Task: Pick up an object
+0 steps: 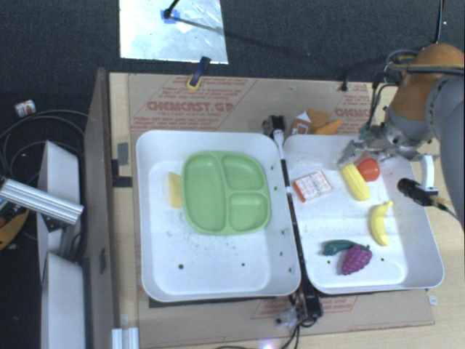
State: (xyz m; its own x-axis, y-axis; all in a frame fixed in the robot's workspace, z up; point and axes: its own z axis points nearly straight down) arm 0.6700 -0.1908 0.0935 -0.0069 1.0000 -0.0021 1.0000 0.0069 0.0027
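End effector point(361, 153) sits just above corn point(355, 181) and tomato point(369, 169).

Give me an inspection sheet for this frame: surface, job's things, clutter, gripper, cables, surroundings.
Surface: two white bins side by side, left bin and right bin, on a cardboard sheet.
Job's things: in the right bin, corn cob, red toy, banana, purple grapes, dark green toy, red-and-white packet.
Clutter: green divided plate in the left bin, a yellow piece at its left edge; orange items on the cardboard behind the right bin.
Gripper: gripper at the right bin's far side, just above the corn cob and red toy; finger state unclear.
Cables: black cables coiled left of the bench.
Surroundings: dark carpet, shiny sheet behind the bench.
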